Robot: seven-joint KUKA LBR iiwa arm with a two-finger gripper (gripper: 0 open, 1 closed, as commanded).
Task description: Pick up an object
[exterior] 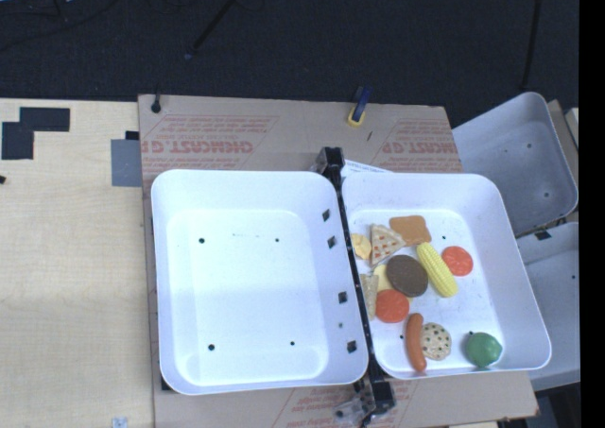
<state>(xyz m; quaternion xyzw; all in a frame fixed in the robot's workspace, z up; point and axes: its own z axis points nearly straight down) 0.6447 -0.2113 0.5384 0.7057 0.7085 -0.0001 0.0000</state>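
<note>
bench front edge: clamp hardware [371,404] at the join of the two bins
right bin [515,242]: all the toy food sits here, clustered toward its left half
nearest row: sausage [414,341] lying lengthwise, touching the speckled cookie [435,340] on its right; green ball [483,349] apart from them, near the front right corner
middle: red tomato-like piece [391,305] just behind the sausage; dark brown round patty [407,275] touching it; yellow corn cob [437,268] lying diagonal against the patty's right; red disc [457,260] just right of the corn
far row: pizza slice [383,244], orange-brown toast piece [410,228] behind it, small yellow bits [362,248] by the divider
left bin [170,228]: plain white floor, four small dark holes
behind bins: cardboard sheet [236,138] with mirrored print; blue-yellow clamp [358,107] at its far edge
far right: grey metal tray [520,157]
gripper: can't tell its state from this view
pick target: any of the items, all resting in the right bin
</note>
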